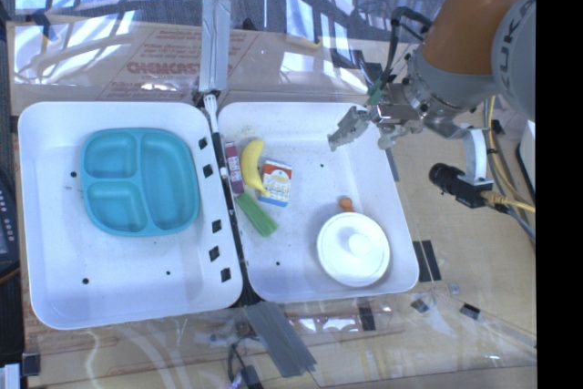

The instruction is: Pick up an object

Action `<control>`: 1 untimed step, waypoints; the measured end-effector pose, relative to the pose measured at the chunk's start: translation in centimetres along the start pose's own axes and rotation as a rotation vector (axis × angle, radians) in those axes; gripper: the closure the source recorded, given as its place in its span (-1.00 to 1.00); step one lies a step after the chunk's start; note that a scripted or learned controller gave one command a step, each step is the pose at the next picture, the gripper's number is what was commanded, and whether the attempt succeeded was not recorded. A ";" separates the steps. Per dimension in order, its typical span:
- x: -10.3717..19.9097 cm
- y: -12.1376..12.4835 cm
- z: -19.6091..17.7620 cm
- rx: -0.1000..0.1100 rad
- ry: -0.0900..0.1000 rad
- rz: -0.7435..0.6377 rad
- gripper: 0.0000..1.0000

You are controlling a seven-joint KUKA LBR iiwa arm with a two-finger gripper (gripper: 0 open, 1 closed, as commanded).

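End effector (pixel 364 127) above right bin's (pixel 305 282) far edge, fingers seemingly apart, nothing held, banana (pixel 252 164) beside carton (pixel 276 182)

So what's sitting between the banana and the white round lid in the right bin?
In the camera view, a small red and white carton lies right beside the banana; from there to the white lid the right bin's floor is bare.

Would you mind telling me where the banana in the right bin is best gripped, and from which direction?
Probably across the middle of the banana, coming straight down. It lies flat with its long axis running up and down the view, so closing across its narrow width suits it. The small box crowds its right side and a dark item its left, leaving little room.
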State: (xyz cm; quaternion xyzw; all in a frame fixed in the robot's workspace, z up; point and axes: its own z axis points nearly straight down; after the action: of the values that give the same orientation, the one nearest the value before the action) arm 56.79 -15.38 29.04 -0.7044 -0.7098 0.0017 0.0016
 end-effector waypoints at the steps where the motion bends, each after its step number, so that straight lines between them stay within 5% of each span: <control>1: 4.3 2.4 13.3 0.001 0.000 -0.208 -1.00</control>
State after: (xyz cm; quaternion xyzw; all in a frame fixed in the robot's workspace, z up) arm 59.12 -11.11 15.69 -0.6270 -0.7790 0.0019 0.0024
